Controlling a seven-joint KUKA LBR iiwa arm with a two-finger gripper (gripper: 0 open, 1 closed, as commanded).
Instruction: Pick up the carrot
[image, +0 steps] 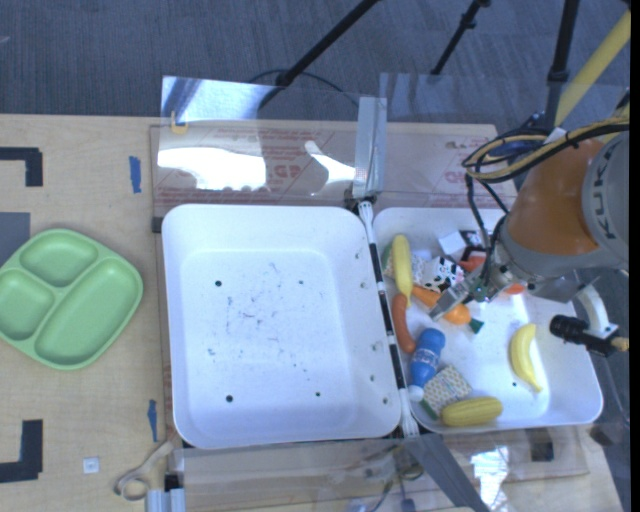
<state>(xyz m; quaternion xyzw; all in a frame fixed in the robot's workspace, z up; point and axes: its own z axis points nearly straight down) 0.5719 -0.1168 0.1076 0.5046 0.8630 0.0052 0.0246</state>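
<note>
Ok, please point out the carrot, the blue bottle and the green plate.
carrot (403, 322): camera view, middle of its orange body.
blue bottle (426, 358): camera view, middle of its body.
green plate (66, 297): camera view, ridge between compartments.

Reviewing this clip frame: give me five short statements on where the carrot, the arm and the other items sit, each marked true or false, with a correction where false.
1. The carrot lies in the right bin, close to its left wall. True.
2. The gripper is over the left bin. False: it is over the right bin, among the toys there.
3. The carrot is lifted clear of the bin. False: it lies on the bin floor, left of the gripper.
4. A green divided plate sits on the bench left of both bins. True.
5. The blue bottle lies in the left bin. False: it lies in the right bin, just below the carrot in the view.
</note>
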